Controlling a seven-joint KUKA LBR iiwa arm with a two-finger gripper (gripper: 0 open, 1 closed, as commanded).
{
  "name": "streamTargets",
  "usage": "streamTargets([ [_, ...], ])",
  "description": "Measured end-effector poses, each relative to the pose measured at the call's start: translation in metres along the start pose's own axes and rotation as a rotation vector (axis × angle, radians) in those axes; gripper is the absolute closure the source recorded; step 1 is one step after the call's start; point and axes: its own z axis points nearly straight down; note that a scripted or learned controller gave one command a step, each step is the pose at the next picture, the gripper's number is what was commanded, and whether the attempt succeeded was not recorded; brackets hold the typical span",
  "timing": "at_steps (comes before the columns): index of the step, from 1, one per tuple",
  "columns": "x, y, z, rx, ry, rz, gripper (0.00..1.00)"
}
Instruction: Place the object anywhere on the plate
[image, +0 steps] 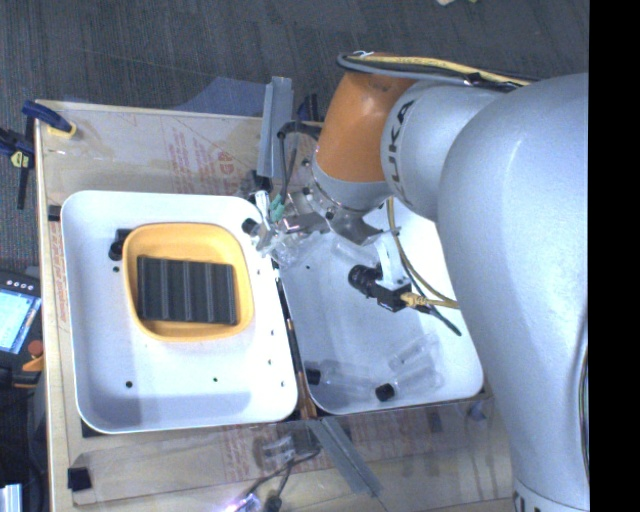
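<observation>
Yellow plate (187, 240) left of your tool (278, 232) carries only a dark grooved insert; tool's grip unreadable, placement pending.

1. Left bin (90, 390) holds a yellow plate (187, 281) with a dark ribbed centre.
2. Arm (480, 200) enters from 3 o'clock; orange band (360, 125) at 12.
3. Gripper (280, 228) sits over the bins' shared edge.
4. Right bin (440, 385) lies under the arm.

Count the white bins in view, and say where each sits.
2. The left bin holds the yellow plate with its dark ribbed centre. The right bin lies partly under the arm, so anything there may be hidden.
</observation>
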Motion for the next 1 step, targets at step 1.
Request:
streamTargets([
  [1,0.0,0.0,-0.0001,0.0,0.0,0.0,0.0],
])
